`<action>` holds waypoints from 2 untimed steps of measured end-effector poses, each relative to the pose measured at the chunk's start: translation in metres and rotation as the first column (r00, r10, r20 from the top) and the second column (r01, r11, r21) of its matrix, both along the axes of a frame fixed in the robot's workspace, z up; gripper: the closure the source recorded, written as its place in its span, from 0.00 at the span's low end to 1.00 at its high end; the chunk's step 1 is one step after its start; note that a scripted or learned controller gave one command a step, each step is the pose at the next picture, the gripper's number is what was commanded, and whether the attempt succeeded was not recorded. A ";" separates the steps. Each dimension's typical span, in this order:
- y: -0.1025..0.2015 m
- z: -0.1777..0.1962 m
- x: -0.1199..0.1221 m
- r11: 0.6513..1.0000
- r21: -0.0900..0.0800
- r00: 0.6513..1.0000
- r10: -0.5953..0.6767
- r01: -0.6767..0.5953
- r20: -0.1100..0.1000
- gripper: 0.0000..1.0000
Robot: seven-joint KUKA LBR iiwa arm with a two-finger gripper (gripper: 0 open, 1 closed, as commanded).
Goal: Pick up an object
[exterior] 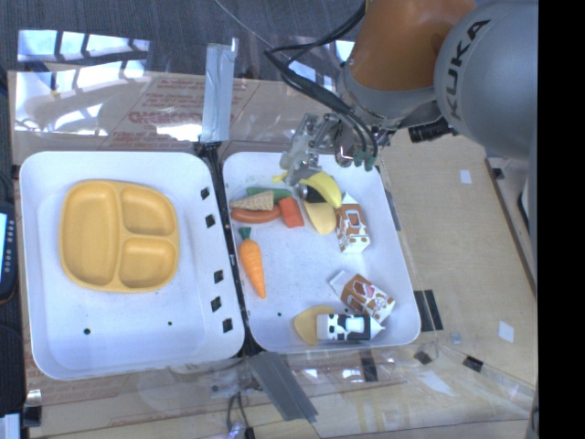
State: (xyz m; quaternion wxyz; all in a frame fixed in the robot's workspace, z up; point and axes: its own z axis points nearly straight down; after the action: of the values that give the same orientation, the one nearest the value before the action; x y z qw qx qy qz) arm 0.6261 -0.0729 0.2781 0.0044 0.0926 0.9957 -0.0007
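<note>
Yellow plastic toy banana point(323, 187) at the far end of the right white bin point(395, 245), under the metal two-finger gripper point(300, 161).
Largest first: the grey arm point(484, 53) reads "KUKA". The left white bin point(37, 245) holds a yellow sectioned tray point(117, 234). I cannot tell whether the gripper is open or closed. The banana touches an orange toy sausage point(255, 214), so a descent could, I judge, strike a neighbour and push the cluster apart. An orange toy carrot point(252, 262) lies apart.

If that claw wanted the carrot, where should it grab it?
Probably across the thick orange middle of the carrot, coming straight down from above. It lies flat, alone on the right bin's floor, with free space either side; its tip tapers too thin to pinch.
</note>
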 end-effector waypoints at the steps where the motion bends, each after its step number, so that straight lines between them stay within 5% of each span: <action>1: -0.018 -0.122 0.009 0.993 0.004 0.993 0.117 -0.117 -0.019 1.00; 2: -0.020 -0.157 0.015 0.999 0.003 0.999 0.051 -0.051 -0.013 1.00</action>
State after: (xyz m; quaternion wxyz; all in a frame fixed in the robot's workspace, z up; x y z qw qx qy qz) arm 0.6415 -0.0926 0.1212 -0.0022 0.0671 0.9977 0.0002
